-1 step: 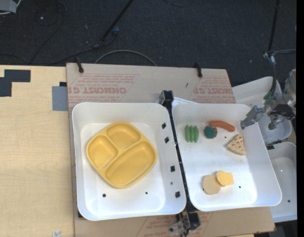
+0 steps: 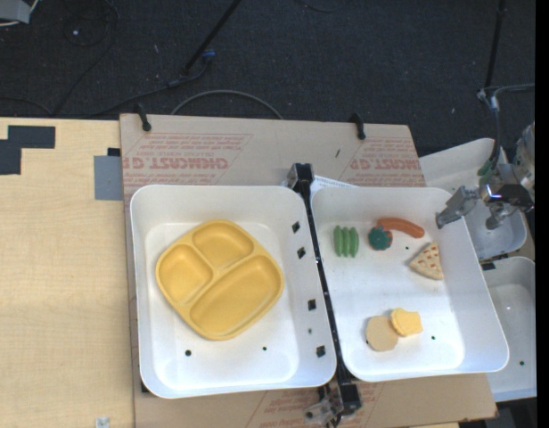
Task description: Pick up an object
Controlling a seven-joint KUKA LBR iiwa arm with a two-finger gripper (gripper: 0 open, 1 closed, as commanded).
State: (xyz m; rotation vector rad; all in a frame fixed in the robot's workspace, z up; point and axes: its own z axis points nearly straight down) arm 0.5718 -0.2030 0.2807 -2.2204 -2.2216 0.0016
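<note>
The right bin [image 2: 488,341] holds several toy foods: a green pea pod [image 2: 346,241], a dark green round piece [image 2: 380,237], an orange-red sausage [image 2: 401,227], a pizza slice [image 2: 427,261], a tan round cookie [image 2: 381,333] and a yellow-orange piece [image 2: 405,322] leaning on the cookie. My gripper [image 2: 476,212] hangs over the right bin's upper right rim, right of the sausage and above the pizza slice. Its two grey fingers [image 2: 454,207] stand apart, open, with nothing between them.
A yellow divided plate [image 2: 219,277] lies in the left bin [image 2: 145,328]. A black divider [image 2: 315,279] runs between the two bins. Both bins rest on cardboard [image 2: 221,154], with a wooden bench top [image 2: 52,283] to the left.
</note>
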